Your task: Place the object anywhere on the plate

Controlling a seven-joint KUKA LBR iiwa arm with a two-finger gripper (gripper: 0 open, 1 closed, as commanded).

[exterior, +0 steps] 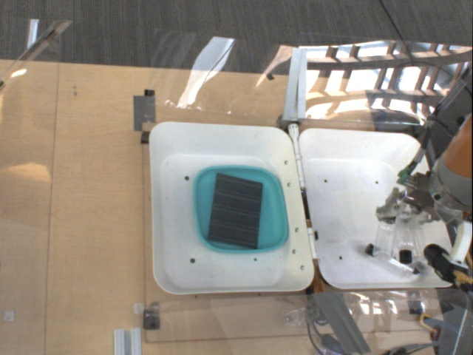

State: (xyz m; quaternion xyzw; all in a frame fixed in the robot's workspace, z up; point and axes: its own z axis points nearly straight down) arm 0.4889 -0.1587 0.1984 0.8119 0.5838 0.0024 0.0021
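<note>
A dark grey ribbed rectangular object [236, 210] lies flat on the teal plate [276, 228], which sits in the middle of the left bin [170, 220]. My gripper [387, 253] hangs low over the right bin [347, 191], near its front right corner, far from the plate. Its clear fingers [404, 255] stand apart, open, with nothing between them.
The arm with its orange band [454, 161] comes in from the right over the right bin's edge. A metal divider [295, 87] stands behind the seam between the bins. Cables and brackets [332, 324] lie along the bench front.
</note>
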